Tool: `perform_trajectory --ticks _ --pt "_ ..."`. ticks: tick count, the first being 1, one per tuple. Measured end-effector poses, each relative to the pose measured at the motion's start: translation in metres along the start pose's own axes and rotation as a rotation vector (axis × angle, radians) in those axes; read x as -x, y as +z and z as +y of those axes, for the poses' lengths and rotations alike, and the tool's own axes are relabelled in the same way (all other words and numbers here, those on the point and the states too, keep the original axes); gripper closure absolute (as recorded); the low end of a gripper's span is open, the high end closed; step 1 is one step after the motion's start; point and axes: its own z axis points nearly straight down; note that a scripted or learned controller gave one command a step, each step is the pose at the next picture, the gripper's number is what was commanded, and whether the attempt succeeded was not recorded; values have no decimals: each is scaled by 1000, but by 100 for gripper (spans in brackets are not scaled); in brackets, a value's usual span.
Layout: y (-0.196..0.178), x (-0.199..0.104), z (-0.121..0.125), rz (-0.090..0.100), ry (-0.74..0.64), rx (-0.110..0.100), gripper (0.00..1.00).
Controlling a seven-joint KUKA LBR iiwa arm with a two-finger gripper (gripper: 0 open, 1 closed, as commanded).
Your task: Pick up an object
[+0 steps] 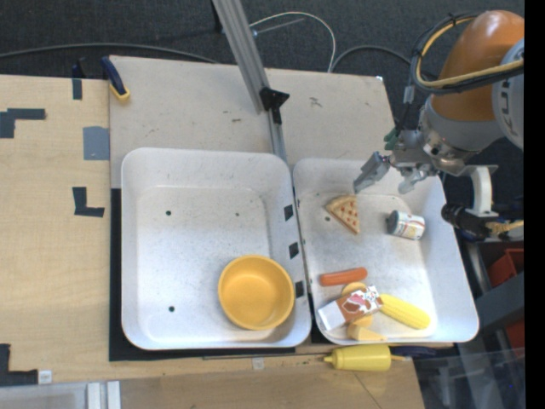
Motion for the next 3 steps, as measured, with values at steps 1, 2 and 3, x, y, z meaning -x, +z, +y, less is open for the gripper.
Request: perform_trajectory --ticks 1,2,3 --pt "0 0 0 0 0 0 0" --pt "65 -2 -4 0 1 -7 0" --pt "129 -7 -5 0 1 -8 0"
